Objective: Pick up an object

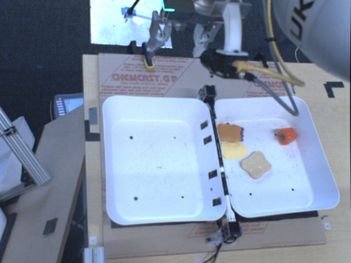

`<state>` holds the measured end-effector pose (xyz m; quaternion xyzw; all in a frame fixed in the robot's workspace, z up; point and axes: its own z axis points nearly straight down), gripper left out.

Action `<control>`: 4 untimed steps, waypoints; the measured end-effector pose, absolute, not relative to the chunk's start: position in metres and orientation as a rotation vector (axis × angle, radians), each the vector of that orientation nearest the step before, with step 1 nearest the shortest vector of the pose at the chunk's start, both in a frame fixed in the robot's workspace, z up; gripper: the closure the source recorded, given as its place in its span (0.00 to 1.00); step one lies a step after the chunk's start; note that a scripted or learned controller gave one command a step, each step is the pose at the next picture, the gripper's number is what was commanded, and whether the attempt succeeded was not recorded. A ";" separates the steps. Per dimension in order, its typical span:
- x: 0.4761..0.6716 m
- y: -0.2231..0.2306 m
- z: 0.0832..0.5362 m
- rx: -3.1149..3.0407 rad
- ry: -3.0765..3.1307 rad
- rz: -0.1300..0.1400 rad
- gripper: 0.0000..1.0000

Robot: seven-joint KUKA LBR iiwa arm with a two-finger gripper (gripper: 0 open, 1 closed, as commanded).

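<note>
Taking the divider (215, 147) between the two bins as my landmark, the left bin (115, 201) lies to its left, smooth white plastic. Just right of the divider, in the right bin (323, 193), sit an orange-brown block (230, 132), a flat yellow disc (234, 151) and a tan toast-shaped piece (255, 164), with a small red pepper-like toy (285, 136) farther right. My end effector (176, 34) hangs beyond the worktop's far edge, fingers spread wide and holding nothing; I judge the toast light, rigid and best pinched across its flat sides.
</note>
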<state>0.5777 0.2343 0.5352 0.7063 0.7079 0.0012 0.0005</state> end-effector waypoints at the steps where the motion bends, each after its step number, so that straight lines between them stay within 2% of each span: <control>1: 0.578 0.234 0.547 2.214 2.226 0.008 1.00; 2: 0.586 0.204 0.316 2.227 2.223 -0.021 1.00; 3: 0.672 0.201 0.421 2.215 2.214 0.022 1.00; 4: 0.668 0.237 0.433 2.213 2.228 0.008 1.00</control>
